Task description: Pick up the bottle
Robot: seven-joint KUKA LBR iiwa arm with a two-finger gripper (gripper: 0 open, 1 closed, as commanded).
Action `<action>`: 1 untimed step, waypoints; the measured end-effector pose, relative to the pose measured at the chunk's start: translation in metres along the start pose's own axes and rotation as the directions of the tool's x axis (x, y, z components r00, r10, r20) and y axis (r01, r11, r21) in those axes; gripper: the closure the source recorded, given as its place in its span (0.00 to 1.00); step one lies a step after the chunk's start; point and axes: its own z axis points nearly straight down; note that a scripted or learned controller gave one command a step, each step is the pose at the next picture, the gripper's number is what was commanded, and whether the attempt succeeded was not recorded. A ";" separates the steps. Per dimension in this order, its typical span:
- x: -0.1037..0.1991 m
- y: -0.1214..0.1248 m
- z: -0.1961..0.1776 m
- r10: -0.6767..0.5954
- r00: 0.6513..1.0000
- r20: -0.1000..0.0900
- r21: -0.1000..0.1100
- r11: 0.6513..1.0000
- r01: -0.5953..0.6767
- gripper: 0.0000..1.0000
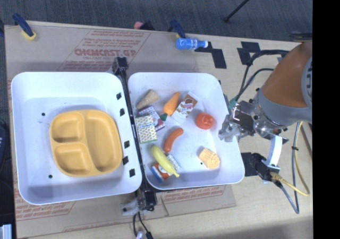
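arm (289,81): cut by right edge | claw (229,129): blurred

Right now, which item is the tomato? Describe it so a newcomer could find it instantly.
Start at the right-hand white bin, the one full of toy food. Look at its right side, below the small carton and above the waffle. The tomato is the only round red piece there.

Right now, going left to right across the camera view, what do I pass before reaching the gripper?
Yellow divided tray in the left bin → checkered packet → sausage → tomato → right bin's rim → gripper, outside the bin.
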 end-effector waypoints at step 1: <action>0.061 -0.026 0.014 -0.180 0.984 0.000 0.000 0.984 0.180 1.00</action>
